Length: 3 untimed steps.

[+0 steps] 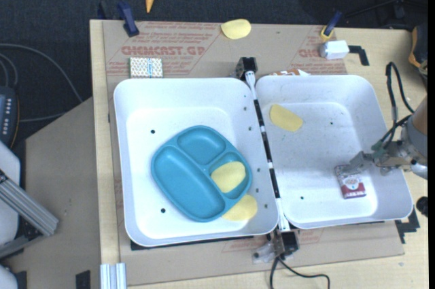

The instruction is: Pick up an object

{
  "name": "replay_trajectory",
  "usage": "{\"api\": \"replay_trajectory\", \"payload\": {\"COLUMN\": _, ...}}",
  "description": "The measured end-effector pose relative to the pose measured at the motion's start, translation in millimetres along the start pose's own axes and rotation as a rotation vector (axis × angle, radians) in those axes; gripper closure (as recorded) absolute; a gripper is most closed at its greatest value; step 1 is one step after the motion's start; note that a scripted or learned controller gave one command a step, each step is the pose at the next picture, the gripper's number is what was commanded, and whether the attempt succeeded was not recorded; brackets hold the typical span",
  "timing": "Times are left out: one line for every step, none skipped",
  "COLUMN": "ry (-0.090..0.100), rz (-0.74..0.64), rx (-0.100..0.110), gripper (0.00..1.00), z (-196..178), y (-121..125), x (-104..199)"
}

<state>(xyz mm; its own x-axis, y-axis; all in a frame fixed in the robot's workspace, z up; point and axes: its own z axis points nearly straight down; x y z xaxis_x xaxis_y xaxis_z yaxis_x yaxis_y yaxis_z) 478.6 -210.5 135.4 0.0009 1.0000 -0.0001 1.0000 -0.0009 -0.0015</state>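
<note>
Camera view: gripper (355, 167) low in right bin (319, 87), right above small red-white packet (353, 186); can't tell its state or if it's touching pkt. Left bin (136, 94) has blue divided tray (190, 175) w/ yellow piece (229, 175) in one compartment.

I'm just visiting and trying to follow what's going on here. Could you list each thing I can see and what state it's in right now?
Gripper: low in the right bin, just above the red packet.
Red packet: lying flat, right bin.
Blue divided tray: flat in the left bin.
Yellow piece: resting in a tray compartment.
Yellow piece: beside the tray.
Yellow piece: loose, right bin.
</note>
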Motion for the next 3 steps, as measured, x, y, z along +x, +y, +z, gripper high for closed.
{"api": "replay_trajectory", "payload": {"ry": 0.002, "rz": -0.002, "rx": 0.0, "gripper": 0.0, "z": 21, "y": 1, "x": 35}}
{"api": "replay_trajectory", "payload": {"ry": -0.002, "rz": 0.0, "rx": -0.003, "gripper": 0.0, "z": -13, "y": 1, "x": 10}}
{"api": "replay_trajectory", "payload": {"ry": 0.001, "rz": 0.0, "rx": 0.0, "gripper": 0.0, "z": 47, "y": 0, "x": 28}}
